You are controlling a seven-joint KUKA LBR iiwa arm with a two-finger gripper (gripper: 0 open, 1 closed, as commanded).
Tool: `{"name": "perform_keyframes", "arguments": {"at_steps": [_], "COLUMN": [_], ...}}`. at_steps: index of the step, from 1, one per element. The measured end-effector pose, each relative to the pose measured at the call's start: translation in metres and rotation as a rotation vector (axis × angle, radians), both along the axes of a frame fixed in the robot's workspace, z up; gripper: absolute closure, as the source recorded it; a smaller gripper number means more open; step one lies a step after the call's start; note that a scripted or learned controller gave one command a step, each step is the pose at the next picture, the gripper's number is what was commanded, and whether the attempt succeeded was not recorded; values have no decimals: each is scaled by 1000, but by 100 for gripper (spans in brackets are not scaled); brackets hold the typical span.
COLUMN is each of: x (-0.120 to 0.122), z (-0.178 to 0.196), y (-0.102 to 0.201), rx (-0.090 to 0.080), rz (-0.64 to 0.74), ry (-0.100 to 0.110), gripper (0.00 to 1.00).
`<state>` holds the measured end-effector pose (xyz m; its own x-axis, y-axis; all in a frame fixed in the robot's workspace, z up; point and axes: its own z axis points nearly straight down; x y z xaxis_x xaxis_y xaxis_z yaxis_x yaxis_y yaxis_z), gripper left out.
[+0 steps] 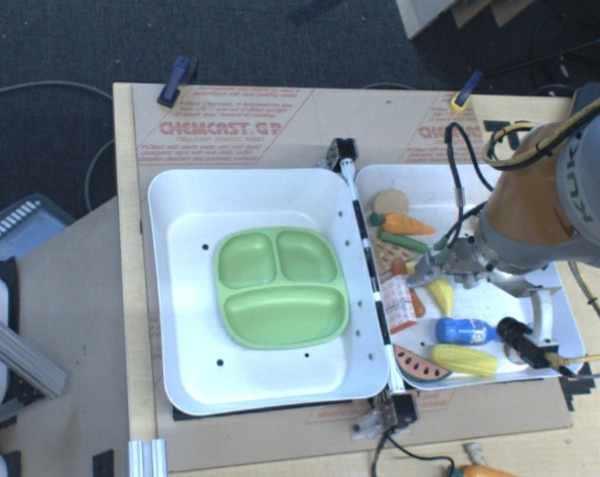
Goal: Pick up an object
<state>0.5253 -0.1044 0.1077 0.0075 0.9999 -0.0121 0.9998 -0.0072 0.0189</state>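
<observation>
Worktop (pixel 230 127): nearest the lens along its lower edge; tan board with red lettering, bearing two white bins side by side.
Left bin (pixel 181 296): holds a green divided plate (pixel 280 288), lying flat near its middle.
Right bin (pixel 568 331): crowded with toy food.
Arm (pixel 538 207): grey with orange band, reaching in from the right over the right bin.
Corn cob (pixel 464 362): yellow, near the bin's front edge.
Watermelon slice (pixel 421 365): front left corner, touching the corn.
Carrot (pixel 407 226): orange, towards the back.
Blue can (pixel 462 330): lying just behind the corn.
Banana (pixel 440 296): yellow, just below the gripper.
Gripper (pixel 426 269): low among the items beside the banana; whether spread or closed, cannot tell.
</observation>
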Motion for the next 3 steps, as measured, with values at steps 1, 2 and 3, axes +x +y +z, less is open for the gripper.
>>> {"name": "perform_keyframes", "arguments": {"at_steps": [1,2,3], "x": [-2,-2,-4], "z": [7,7,-12], "y": [3,0,0], "rx": [6,1,0], "rz": [4,1,0], "ry": [8,8,-9], "gripper": [100,0,0]}}
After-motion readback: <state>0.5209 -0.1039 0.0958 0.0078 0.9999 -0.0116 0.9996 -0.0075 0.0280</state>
